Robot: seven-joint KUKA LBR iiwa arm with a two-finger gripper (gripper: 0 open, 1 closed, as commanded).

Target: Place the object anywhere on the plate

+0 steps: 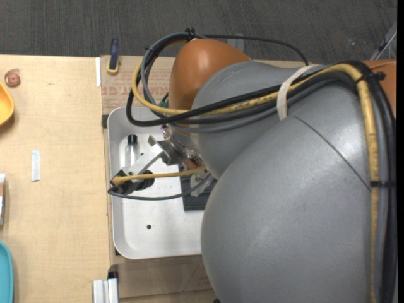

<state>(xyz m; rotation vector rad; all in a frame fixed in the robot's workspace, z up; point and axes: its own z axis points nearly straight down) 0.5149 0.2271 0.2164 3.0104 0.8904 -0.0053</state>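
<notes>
We are looking down on the big grey robot arm, which is leaning in from the right and covering most of the shallow white plastic bin. Its orange band is bulging over the bin's far edge. The metal claw is hanging low over the middle of the bin, half hidden under the wrist and cables, so we cannot tell whether it is released or clenched. We are seeing nothing gripped in it.

A small black-and-clear tube-like object is lying on the bin floor near the far left corner, just left of the claw and apart from it. Out on the pale wooden table, a yellow rounded dish is poking in at the left edge, well apart from the bin. A teal curved dish is showing at the lower left corner. We cannot tell which is the plate.
</notes>
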